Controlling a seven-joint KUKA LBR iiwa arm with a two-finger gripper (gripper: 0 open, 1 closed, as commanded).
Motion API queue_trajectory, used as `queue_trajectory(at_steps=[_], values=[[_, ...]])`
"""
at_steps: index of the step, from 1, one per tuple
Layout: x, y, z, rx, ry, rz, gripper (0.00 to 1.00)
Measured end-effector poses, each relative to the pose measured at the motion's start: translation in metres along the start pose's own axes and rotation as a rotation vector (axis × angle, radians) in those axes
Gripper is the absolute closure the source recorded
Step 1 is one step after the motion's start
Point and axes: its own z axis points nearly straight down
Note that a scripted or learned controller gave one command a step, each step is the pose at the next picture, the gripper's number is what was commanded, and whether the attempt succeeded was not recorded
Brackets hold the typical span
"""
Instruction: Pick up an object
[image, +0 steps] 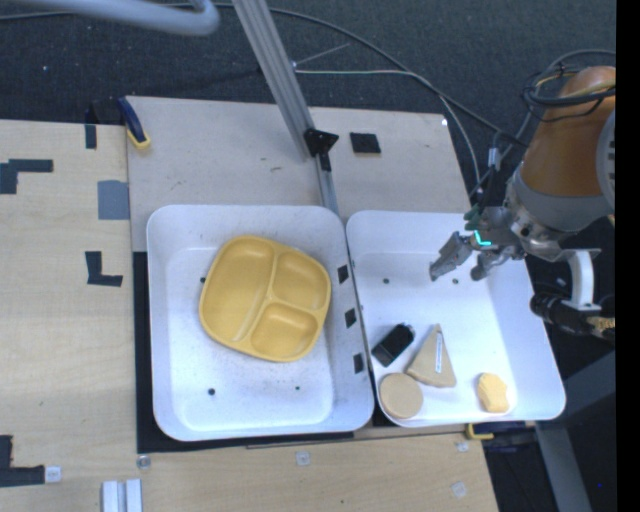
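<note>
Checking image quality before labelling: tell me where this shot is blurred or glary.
Camera view: sharp on the yellow tray and both bins; soft motion blur on the tool; a blurred grey bar crosses the top left; no strong glare.

2 white bins (160, 300) (530, 345). 1 yellow divided plate (265, 298). 1 black block (393, 344), 1 tan wedge (435, 360), 1 round tan disc (401, 396), 1 small yellow piece (492, 392).
</note>
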Motion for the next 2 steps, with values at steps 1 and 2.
queue_trajectory(at_steps=[1,2], values=[[0.000,0.001,-0.001,-0.002,0.000,0.000,0.00],[-0.004,0.003,0.051,0.002,-0.001,0.001,0.00]])
